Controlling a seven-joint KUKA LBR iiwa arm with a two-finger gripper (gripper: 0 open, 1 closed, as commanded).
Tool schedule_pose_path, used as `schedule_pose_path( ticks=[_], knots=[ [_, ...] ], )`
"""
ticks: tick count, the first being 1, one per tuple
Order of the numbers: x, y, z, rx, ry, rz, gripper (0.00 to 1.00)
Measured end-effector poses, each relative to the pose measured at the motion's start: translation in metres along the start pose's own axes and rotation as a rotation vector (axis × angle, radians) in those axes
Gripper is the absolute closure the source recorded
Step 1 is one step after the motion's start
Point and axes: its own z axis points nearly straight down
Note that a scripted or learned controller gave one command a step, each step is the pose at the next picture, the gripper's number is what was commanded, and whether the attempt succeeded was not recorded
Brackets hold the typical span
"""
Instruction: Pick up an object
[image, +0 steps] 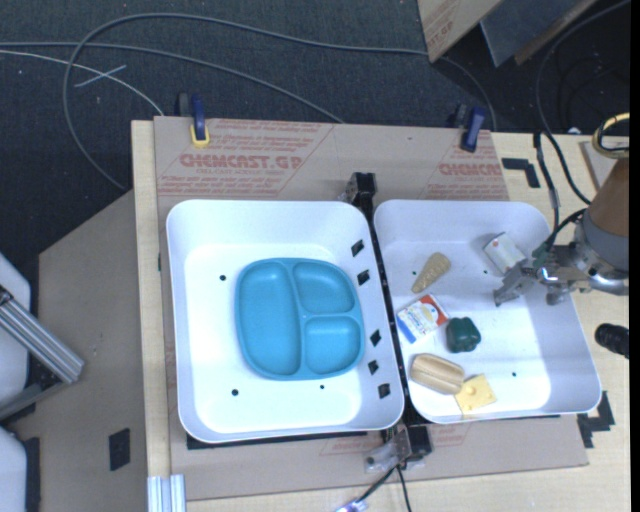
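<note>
Toy foods lie loose in the right bin (560, 380), i.e. cone (432, 271), card (420, 318), green piece (462, 335), bread (437, 373), cheese (477, 393), w/ gripper (520, 282) low at the far side, spread open, holding nothing, apart from them.

Bins (195, 330): white plastic, smooth, slight sheen. Divided plate (298, 317): blue plastic, matt. Bench top (250, 145): brown cardboard, printed, matt. Clamps (199, 118): blue plastic. Gripper (522, 282): grey metal, dull. Floor (80, 130): dark carpet, rough.
</note>
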Motion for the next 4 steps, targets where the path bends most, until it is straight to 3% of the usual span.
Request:
schedule_pose_path(
  ticks=[1,2,3,4],
  knots=[
    [0.001,-0.006,0.063,0.002,0.001,0.002,0.00],
    [0.002,-0.005,0.060,-0.004,-0.001,0.002,0.00],
    [0.002,-0.005,0.049,-0.006,-0.001,0.001,1.00],
    [0.006,0.000,-0.014,-0.013,-0.006,0.000,1.00]
  ],
)
